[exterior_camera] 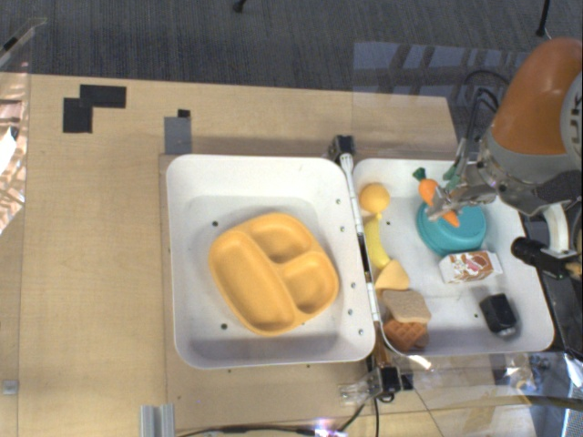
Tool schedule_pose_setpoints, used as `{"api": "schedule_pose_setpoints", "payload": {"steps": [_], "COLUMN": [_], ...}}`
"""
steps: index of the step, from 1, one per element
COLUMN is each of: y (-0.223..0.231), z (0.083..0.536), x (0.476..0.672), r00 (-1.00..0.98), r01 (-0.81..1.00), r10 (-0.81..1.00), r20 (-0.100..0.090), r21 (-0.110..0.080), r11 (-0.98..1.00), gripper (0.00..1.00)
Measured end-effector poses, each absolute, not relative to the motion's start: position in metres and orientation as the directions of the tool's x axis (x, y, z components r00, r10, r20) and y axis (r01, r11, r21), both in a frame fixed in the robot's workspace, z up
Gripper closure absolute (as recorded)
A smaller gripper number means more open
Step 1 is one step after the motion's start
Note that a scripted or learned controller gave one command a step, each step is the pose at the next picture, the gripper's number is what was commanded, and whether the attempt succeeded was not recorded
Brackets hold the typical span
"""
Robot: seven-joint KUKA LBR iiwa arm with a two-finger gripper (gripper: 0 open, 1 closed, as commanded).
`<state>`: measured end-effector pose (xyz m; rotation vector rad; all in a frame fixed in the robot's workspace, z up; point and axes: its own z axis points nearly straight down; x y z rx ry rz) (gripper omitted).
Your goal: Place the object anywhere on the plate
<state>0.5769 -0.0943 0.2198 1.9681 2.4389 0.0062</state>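
Observation:
A yellow plate (271, 271) with three compartments lies in the left bin (187, 208). My gripper (455, 197) hangs over the right bin (533, 330), directly above a teal round object (453, 231). A small orange carrot (428, 190) with a green top lies at the gripper's left side, over the teal object's upper edge. Metal parts of the gripper hide the carrot's lower end, and an orange bit pokes out below them. Whether the carrot is gripped I cannot make out.
Also in the right bin are a yellow ball (373, 197), a banana (372, 240), a cheese wedge (393, 276), a bread slice (406, 307), a waffle (404, 335), a printed packet (469, 267) and a black block (498, 314). A divider rail (357, 235) separates the bins.

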Motion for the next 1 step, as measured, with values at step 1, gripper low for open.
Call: {"api": "schedule_pose_setpoints", "payload": {"steps": [1], "y": [-0.0939], "z": [0.2193], "x": [0.5767], "r00": [-0.212], "r01": [0.977], "r10": [0.977], "r20": [-0.003], "r21": [0.007], "r11": [0.212], "gripper": [0.00]}}
